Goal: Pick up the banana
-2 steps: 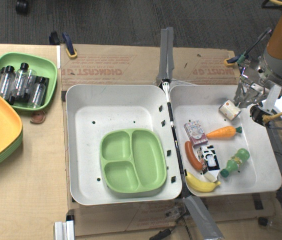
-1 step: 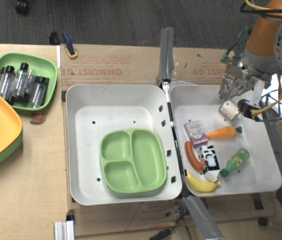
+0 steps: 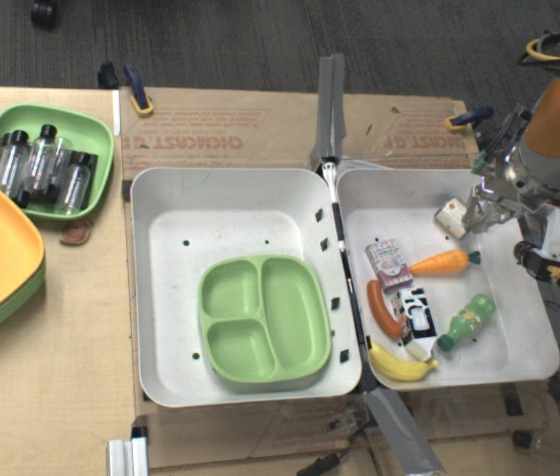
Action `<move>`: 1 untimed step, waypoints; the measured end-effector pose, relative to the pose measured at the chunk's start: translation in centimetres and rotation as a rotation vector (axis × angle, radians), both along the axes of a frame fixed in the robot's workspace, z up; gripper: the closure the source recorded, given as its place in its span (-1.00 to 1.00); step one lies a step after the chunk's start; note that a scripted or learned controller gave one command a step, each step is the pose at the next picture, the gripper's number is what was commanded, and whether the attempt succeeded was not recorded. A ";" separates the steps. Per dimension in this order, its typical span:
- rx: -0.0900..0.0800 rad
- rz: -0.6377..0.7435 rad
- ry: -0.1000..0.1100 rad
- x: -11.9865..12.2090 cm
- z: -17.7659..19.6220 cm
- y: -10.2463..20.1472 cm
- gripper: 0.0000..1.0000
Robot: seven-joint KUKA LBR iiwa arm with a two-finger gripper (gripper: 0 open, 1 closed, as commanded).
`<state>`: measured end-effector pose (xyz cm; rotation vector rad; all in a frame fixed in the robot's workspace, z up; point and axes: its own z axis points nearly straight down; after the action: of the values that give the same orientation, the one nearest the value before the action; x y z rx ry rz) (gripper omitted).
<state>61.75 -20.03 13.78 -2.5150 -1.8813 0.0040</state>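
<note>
My tool (image 3: 478, 209), finger state indiscernible, hangs at the right bin's (image 3: 527, 365) far right edge; the banana (image 3: 399, 364) lies at the near left corner, diagonally opposite, long axis along the near wall.

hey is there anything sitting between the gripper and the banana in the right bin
Yes. The gripper is at the right bin's far side, the banana at its near edge. Between them lie the carrot and the green bottle; the hot dog touches the banana.
</note>
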 end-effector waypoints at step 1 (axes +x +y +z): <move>-0.002 -0.601 0.000 3.1 2.5 -0.4 1.00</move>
<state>64.85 -20.44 16.32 -2.9597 -1.0528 0.0051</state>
